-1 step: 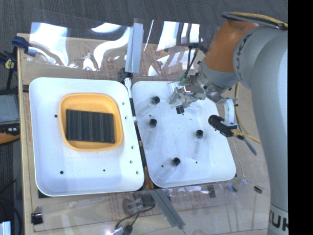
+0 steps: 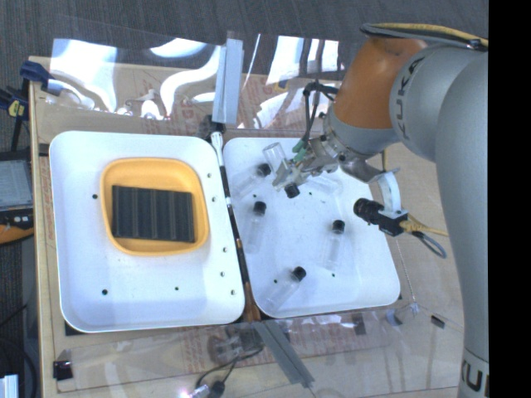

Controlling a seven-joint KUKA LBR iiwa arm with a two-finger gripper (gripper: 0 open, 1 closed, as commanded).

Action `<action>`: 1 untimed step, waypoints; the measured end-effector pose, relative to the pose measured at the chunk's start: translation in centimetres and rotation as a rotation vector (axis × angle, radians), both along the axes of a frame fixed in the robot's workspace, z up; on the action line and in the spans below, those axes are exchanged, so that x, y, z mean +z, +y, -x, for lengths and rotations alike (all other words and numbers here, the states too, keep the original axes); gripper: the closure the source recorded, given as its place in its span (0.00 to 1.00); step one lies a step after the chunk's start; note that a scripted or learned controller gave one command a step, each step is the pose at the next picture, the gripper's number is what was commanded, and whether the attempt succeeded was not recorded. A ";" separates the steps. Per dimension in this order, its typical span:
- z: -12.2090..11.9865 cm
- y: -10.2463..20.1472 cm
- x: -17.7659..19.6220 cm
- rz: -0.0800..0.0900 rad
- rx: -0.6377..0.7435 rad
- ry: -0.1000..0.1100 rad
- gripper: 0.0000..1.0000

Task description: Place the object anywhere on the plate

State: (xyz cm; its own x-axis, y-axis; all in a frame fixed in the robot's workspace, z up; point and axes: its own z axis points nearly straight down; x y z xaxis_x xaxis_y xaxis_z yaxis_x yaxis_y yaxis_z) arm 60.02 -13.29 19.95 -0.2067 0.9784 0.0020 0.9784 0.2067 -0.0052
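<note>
- Over the right bin (image 2: pixel 377 284), the pincer (image 2: pixel 292 172) is hanging low among clear vials (image 2: pixel 286 284); its grip is hidden.
- Left bin (image 2: pixel 75 297) is carrying the yellow plate (image 2: pixel 153 177).

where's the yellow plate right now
The yellow plate sits in the left white bin, toward its upper middle, with a dark ridged insert on it.

Counts across the two bins

Two white bins (image 2: pixel 83 297) are sitting side by side; one yellow plate (image 2: pixel 153 177) and about five clear black-capped vials (image 2: pixel 286 282) are lying inside.
</note>
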 end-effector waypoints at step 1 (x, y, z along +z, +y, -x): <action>3.7 4.5 -0.9 -0.001 0.179 0.000 1.00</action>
